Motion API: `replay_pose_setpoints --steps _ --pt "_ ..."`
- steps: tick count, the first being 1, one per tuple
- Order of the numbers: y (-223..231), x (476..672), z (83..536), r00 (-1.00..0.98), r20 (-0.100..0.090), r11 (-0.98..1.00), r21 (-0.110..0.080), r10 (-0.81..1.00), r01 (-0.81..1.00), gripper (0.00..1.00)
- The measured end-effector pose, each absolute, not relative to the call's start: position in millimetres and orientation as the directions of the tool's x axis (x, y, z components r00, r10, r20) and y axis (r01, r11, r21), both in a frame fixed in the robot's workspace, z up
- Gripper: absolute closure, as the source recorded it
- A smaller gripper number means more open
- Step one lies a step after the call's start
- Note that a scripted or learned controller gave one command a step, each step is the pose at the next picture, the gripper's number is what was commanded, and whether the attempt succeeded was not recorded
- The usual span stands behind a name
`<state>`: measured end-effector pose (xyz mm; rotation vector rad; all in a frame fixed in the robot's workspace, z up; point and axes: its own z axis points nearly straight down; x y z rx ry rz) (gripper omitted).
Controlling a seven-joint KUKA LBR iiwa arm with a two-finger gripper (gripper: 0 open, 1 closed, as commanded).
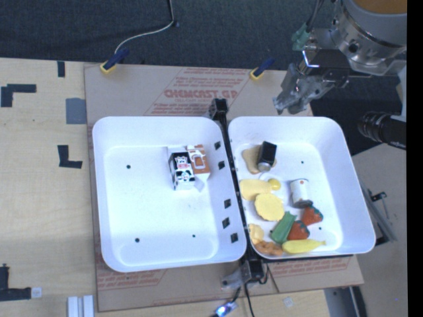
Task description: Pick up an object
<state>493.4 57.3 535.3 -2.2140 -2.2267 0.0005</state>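
Nearest the camera, along the front edge of the right bin (344,144), a yellow banana-shaped toy (304,246) is lying with its long axis running left to right, its tip pointing toward the bin's right wall. Just beside it a green pepper-like piece (283,227) is leaning diagonally, and a red strawberry-like piece (310,214) is sitting against it. A small orange-brown lump (263,246) is resting at the front left corner. Further in, a round yellow slice (268,207) and a pale yellow piece (254,188) are crowding together — touching or nearly so — with a small white can (300,190) with a red band standing just to their right. Beyond them a black cylinder (266,154) is tilting over a tan piece (250,158) near the divider.

In the left bin (106,137), a small carton with a cow print (182,170) is lying beside an orange-and-white box (199,161), the two touching, well apart from the bin walls.

Farthest back, the gripper (294,101) is hanging above the cardboard behind the right bin's rear rim, outside the bin and well apart from every object. The grey arm (370,25) is reaching in from the upper right, wrist angling down and to the left — whether its fingers are spread or closed cannot be told, and nothing is showing between them.
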Motion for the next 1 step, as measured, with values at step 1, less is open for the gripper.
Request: replay_pose_setpoints --steps 1 --pt "86.7 486.5 485.8 -0.004 -0.001 0.004 -0.005 1.0 1.0 1.0"
